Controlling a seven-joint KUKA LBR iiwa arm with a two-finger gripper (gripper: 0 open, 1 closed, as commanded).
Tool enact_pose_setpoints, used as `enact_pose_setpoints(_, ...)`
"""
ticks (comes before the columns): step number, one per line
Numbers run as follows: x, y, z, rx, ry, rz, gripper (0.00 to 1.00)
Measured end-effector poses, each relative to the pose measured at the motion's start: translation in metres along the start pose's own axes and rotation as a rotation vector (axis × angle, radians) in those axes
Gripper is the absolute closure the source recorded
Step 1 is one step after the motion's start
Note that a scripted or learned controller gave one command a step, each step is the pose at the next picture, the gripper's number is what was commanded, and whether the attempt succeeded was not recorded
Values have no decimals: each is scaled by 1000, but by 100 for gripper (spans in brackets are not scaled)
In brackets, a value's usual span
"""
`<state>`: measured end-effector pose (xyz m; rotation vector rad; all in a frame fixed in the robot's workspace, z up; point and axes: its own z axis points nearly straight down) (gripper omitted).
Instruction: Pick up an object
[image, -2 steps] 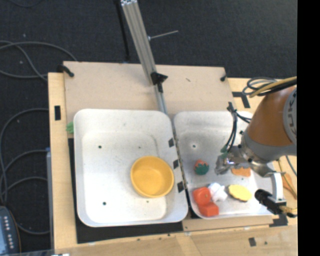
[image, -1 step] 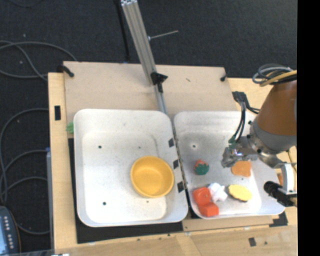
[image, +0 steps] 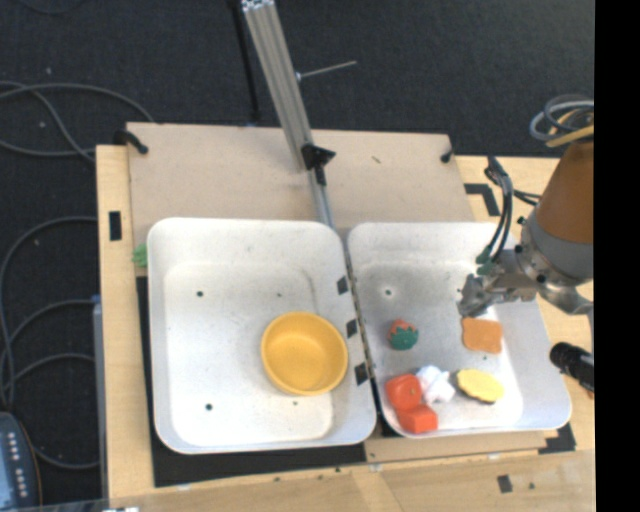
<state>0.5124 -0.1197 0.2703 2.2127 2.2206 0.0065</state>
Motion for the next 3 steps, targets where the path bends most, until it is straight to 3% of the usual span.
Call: enact_pose_setpoints(3, 158, 12, 27, 9, 2, -3, 100)
